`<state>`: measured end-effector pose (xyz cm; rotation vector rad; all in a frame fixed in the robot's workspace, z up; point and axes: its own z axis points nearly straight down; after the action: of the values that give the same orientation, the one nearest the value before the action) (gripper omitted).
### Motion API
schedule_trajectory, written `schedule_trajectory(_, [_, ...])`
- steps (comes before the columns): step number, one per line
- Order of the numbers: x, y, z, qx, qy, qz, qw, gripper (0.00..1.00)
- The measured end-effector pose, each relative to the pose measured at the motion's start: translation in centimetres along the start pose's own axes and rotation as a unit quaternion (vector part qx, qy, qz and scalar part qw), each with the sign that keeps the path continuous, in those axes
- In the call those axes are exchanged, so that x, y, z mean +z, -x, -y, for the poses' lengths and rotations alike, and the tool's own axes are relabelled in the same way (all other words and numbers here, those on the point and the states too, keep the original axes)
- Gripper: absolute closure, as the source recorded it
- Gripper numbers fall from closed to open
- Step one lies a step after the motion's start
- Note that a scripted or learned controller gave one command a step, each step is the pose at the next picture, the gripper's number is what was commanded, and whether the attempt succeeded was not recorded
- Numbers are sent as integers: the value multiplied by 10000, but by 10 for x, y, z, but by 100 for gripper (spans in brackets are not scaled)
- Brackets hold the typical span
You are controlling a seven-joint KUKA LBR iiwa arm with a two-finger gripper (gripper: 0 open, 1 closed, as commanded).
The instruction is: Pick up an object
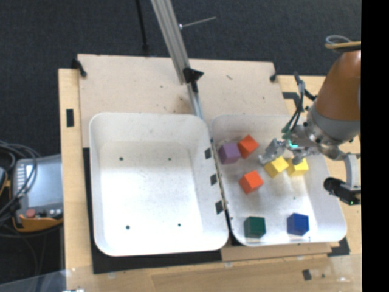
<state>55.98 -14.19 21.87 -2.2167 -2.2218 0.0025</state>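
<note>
- Your gripper [281, 152] hangs low over the far part of the right bin [325, 233], arm [340, 96] coming in from the right.
- Tool state: cannot tell. It reads as a grey blur with a teal spot, so don't log a grasp.
- Likely target, as a judgement: the two yellow blocks [287, 166], touching or nearly touching each other, just near of the gripper tip.
- Other candidates in the same bin: purple block [228, 152] and orange block [247, 145] side by side at the far left, another orange block [251, 181] mid-bin, green block [254, 226] and blue block [298, 223] by the near wall.
- Left bin [97, 126] sits beside it, the two rims meeting in the middle.
- Risk: the yellow pair is so tight that closing may catch both, or wedge one and knock the other aside.
- Risk: a descent slightly left could clip the mid-bin orange block, which sits near the yellow ones.
- Risk: an off-centre bite on a cube corner may let it twist out on lift.
- Hard to read: whether the tip touches a yellow block or hovers above it.
- Hidden: the wrist covers part of the bin's far right side; anything under it is unknown.
- Cut off: the arm's upper part leaves the picture on the right.
</note>
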Motion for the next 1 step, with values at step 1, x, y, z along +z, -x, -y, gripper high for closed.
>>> schedule_trajectory(1, [-2,0,-1,7,24,5,10000,0])
